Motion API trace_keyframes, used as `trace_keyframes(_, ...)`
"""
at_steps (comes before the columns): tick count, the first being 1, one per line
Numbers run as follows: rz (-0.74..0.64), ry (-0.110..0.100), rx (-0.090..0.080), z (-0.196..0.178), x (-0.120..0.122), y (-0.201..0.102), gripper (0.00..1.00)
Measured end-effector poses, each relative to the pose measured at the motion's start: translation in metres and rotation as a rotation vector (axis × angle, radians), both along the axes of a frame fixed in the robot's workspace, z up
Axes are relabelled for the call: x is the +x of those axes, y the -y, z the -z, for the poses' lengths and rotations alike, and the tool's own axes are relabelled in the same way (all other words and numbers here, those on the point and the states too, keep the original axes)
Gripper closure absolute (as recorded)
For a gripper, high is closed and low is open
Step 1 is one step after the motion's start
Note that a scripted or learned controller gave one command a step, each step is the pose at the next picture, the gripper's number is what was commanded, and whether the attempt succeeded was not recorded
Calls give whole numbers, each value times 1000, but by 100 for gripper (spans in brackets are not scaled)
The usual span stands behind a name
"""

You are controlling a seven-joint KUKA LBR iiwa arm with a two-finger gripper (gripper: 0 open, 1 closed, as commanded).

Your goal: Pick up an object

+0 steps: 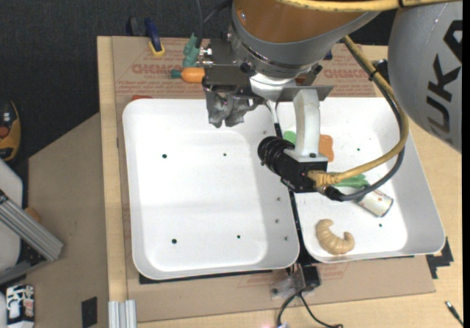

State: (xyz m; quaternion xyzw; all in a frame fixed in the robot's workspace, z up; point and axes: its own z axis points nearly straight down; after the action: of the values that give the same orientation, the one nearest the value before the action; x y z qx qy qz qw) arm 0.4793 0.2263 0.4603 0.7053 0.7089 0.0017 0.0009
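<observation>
The left bin (198,194) is seen with a bare white floor, marked by a few dark dots, so nothing is offered for picking there. The gripper (229,112) is hung over this bin's far rim, at about 1 o'clock of the bin, and no object is seen in it. Whether it is apart or together cannot be told from this slant.

The candidates are all gathered in the right bin (418,202). An orange piece (325,147) is lain at about 10 o'clock of that bin, close beside the arm's hardware. A green piece (354,182) is found near the middle, partly covered. A white cylinder (377,204) is tipped on its side just at 4 o'clock of the green piece. A tan curled piece (334,237) is set apart at 7 o'clock, near the front wall.

The pick is judged not yet begun. The tan curled piece is judged the easiest target, since it is lain in the open.
</observation>
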Motion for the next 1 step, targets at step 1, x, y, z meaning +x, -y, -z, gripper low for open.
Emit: trace_keyframes(1,-2,2,1,-10,0,-1,100)
